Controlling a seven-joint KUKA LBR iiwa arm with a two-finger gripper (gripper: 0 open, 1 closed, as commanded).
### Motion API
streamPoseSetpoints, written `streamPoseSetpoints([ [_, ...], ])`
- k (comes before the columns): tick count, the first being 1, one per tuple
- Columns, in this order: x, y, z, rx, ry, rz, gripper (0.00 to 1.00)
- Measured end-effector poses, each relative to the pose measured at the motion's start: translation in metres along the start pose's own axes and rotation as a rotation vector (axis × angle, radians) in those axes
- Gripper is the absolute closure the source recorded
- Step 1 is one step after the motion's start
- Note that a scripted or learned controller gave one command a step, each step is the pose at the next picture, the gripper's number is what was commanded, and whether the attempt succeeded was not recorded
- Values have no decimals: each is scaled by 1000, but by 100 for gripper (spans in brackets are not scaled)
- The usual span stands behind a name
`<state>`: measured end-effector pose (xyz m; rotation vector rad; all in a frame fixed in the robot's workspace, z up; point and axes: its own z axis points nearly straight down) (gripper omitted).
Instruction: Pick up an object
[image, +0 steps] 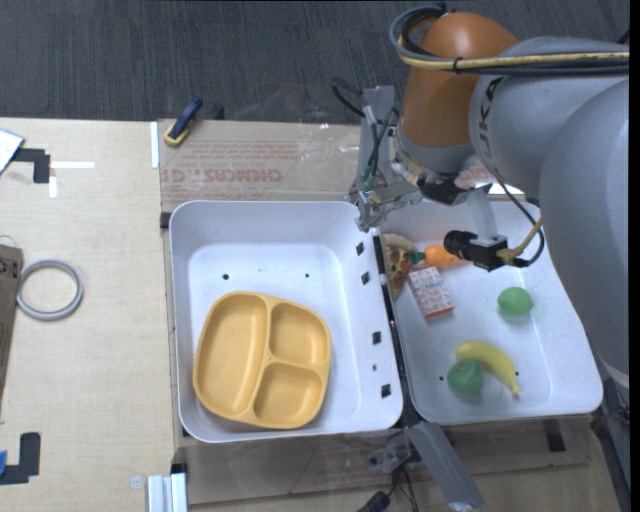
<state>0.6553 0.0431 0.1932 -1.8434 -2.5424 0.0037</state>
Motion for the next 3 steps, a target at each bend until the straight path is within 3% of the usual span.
streamPoseSetpoints([
  [1, -30, -6, -134, -3, -2, 67, 100],
  [2, 20, 1, -69, 0, -1, 164, 100],
  [3, 71, 12, -10, 1, -1, 77, 100],
])
